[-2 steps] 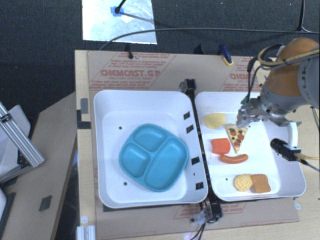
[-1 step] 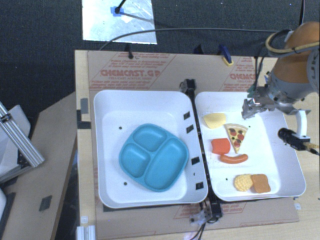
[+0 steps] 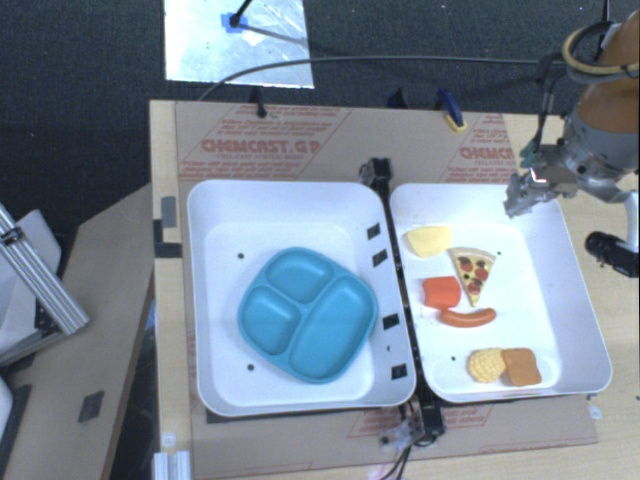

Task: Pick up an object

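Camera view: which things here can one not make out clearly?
- Gripper, camera view: small and blurred at the right bin's far corner; the state of its jaws is unreadable.
- Arm: cut off by the right edge.
- Two tan toy foods: too small to identify.

Robotics lab, bench (image 3: 300, 133) with two white bins (image 3: 215, 268), toy food (image 3: 470, 273), cables
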Robot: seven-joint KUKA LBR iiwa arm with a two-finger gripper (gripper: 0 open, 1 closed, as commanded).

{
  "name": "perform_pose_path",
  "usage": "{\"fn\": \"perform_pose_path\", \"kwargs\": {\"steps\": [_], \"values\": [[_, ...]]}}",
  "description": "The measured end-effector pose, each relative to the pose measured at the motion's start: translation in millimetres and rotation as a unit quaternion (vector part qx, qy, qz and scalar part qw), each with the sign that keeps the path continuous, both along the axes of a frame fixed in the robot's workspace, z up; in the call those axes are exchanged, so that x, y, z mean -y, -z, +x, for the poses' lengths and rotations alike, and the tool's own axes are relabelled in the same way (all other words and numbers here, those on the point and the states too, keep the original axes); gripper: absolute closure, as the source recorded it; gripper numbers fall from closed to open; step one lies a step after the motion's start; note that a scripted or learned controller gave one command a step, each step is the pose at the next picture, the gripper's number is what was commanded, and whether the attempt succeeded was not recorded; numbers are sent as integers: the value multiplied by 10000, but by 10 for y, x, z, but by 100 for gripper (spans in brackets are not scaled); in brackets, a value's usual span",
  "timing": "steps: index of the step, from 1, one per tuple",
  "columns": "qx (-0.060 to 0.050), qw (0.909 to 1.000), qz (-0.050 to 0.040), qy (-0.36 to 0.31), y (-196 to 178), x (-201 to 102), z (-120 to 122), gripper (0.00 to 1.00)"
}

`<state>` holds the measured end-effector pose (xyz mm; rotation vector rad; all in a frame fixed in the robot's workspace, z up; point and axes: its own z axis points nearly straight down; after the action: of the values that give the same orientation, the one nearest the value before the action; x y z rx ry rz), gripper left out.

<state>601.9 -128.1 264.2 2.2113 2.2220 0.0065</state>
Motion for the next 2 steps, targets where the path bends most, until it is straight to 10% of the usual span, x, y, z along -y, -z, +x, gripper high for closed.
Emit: {"fn": "perform_pose_path", "kwargs": {"steps": [2], "values": [[-36, 10000, 17, -25, 88, -974, -300, 100]]}}
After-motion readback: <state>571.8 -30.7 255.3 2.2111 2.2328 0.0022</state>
